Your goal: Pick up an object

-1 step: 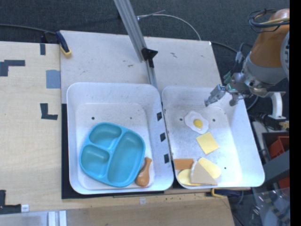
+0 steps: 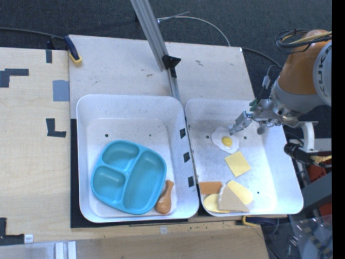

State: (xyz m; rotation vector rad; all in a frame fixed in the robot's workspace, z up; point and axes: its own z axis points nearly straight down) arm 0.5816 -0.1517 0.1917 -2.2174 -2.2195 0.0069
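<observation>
Fried egg (image 2: pixel 226 141) just beside gripper (image 2: pixel 237 127)

Two shallow white bins side by side: left bin (image 2: pixel 86 144), right bin (image 2: pixel 280 182). Left bin contents: one blue divided plate (image 2: pixel 128 176) with three compartments; one toy drumstick (image 2: pixel 165 197). Right bin contents: one toy fried egg (image 2: pixel 226 141); one yellow cheese square (image 2: pixel 237 163); one orange block (image 2: pixel 210 188); one pale wedge (image 2: pixel 233 197) lying over one yellow round piece (image 2: pixel 211 203). One arm (image 2: pixel 302 80) with one gripper (image 2: pixel 241 123).
</observation>
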